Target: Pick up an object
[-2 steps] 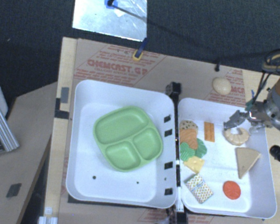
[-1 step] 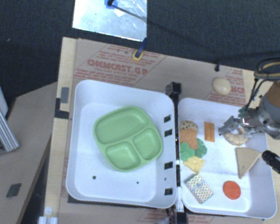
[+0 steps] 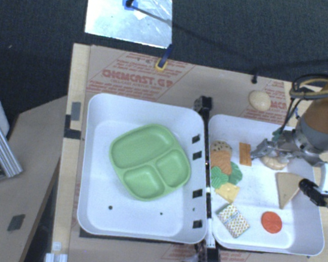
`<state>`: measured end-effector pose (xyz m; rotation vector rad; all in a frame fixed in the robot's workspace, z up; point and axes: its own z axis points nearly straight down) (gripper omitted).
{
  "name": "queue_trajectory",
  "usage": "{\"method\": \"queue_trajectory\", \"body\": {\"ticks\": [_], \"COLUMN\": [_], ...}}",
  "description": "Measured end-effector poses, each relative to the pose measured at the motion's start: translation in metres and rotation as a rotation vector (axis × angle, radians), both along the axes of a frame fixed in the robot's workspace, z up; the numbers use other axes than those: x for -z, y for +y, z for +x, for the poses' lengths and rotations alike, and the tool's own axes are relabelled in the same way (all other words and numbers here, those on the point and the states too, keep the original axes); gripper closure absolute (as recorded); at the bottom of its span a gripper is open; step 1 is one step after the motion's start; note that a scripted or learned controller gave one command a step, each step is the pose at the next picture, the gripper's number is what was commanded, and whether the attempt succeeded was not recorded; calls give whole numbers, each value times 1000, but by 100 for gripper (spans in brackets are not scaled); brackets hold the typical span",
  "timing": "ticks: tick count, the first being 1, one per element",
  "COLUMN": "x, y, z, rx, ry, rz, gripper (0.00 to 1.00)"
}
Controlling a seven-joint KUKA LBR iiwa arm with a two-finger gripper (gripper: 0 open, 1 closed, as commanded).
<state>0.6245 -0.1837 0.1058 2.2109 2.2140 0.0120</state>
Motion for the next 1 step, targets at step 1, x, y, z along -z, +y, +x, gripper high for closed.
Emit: {"method": "queue_trajectory", "body": {"ticks": [1], "x": [-10], "y": [-1], "z": [0], "rx": [0], "ry": [-2], "rz": [-3], "gripper": [100]}}
